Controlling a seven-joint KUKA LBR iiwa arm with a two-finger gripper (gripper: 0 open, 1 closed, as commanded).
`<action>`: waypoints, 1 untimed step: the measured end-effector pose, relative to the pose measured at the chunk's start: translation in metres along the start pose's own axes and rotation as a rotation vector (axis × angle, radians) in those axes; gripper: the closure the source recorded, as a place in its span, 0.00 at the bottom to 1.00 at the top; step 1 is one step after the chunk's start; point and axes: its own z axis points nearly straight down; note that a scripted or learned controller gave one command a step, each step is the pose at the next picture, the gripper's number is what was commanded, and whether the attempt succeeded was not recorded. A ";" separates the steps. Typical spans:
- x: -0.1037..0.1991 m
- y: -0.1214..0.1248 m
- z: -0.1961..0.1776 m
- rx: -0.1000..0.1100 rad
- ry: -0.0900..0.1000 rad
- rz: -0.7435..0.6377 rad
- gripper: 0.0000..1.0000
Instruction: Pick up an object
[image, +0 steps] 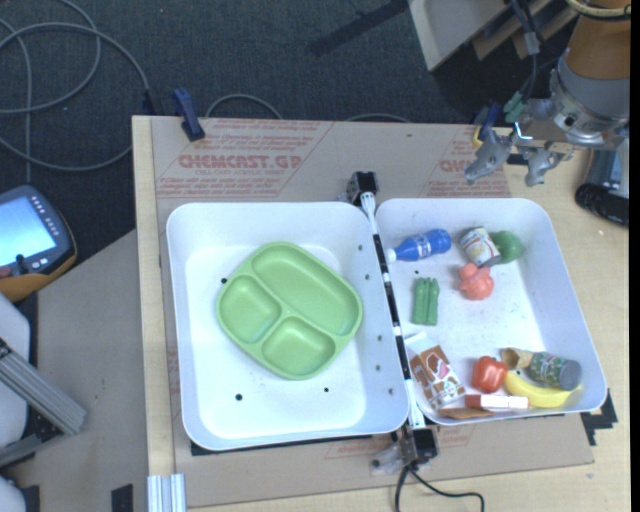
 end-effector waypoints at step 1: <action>0.005 -0.002 0.167 0.015 0.003 0.001 0.00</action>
